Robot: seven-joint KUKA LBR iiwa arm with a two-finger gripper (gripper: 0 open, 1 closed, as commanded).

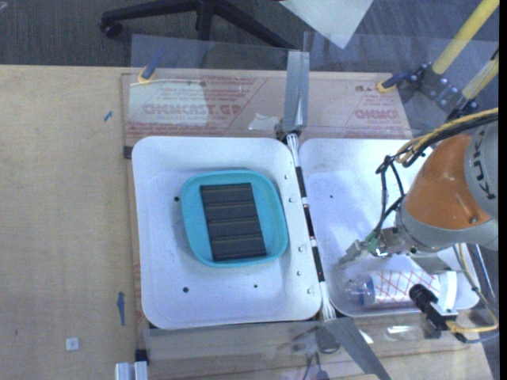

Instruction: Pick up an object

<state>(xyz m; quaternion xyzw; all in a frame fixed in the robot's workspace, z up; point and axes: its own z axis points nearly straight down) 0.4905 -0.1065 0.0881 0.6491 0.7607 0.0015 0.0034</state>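
The table [55,212] carries two white bins side by side. The left bin [158,291] holds a teal tray [194,236] with a dark ribbed block [231,222] lying flat in it, well apart from the arm. The arm [444,196] reaches in from the right and hangs low over the right bin [333,172] — prob. because the nearest pick lies there: a clear bottle [392,285] on its side at the front wall. The wrist hides the jaws, so can't tell if open or closed. Bin wall and cables crowd the bottle — an awkward approach, I'd judge.
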